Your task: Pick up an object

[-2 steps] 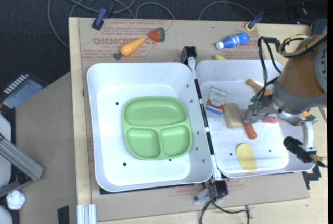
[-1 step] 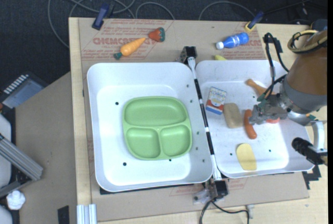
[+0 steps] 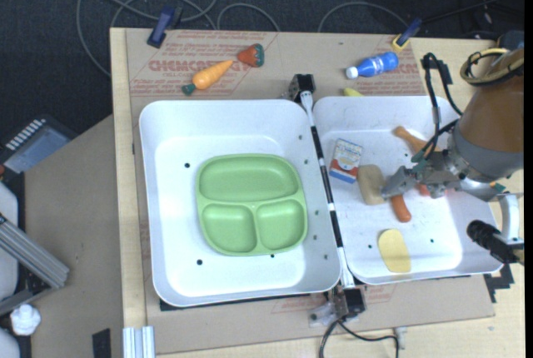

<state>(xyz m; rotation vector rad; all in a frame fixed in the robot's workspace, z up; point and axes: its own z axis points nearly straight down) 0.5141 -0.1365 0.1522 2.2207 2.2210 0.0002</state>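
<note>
Your surface (image 3: 275, 48) is a tan board printed with faded red lettering, set on dark carpet where thin cables loop behind it. Two shallow white bins sit on it side by side, touching along a black hinged seam. The left bin (image 3: 166, 181) carries a green divided plate (image 3: 250, 202) with one wide compartment towards the far side and two smaller ones towards you. On the bare board behind the bins you have a toy carrot (image 3: 218, 73), lying aslant with its tip pointing left and down, a blue clip (image 3: 162, 26) at the far left corner, and a blue and white bottle (image 3: 373, 65) lying on its side near the right bin's far rim.

In the right bin (image 3: 433, 261) the arm comes in from the right, its orange band (image 3: 497, 111) over the bin's right side. The claw (image 3: 408, 181) is down near the bin's middle; you cannot tell from here how wide it stands. Just beside it lies an orange-red sausage-like piece (image 3: 401, 207), its long axis running from upper left to lower right. A tan block (image 3: 370, 184) lies just left of the claw, a small blue, white and red carton (image 3: 345, 161) stands further left, and a yellow oval piece (image 3: 395, 251) lies nearer the front rim, long axis roughly front to back. Another orange piece (image 3: 408, 136) lies aslant behind the claw.
</note>
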